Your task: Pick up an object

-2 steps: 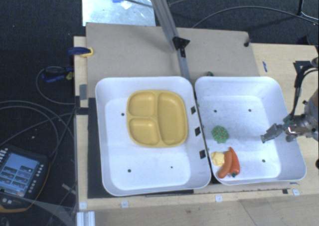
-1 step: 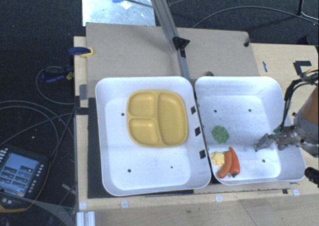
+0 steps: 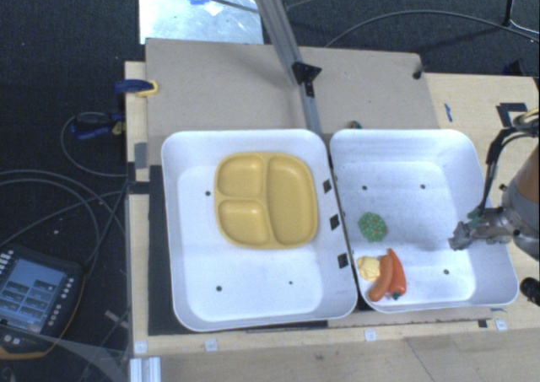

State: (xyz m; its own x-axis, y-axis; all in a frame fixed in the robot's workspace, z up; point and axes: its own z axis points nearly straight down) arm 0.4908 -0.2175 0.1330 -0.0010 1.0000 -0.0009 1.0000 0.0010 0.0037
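Seemingly empty claw (image 3: 466,235), over right bin (image 3: 422,153)

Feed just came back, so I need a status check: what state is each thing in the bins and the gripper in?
Yellow divided plate: upright, flat in left bin.
Green ball: loose in right bin.
Orange carrot: lying flat, touching yellow piece.
Gripper: at right bin's right edge, holding nothing.

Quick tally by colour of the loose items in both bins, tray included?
Yellow: 2, the divided tray in the left bin and a small yellow piece in the right bin
Green: 1, a round green item
Orange-red: 1, a carrot-like item
Total: 4
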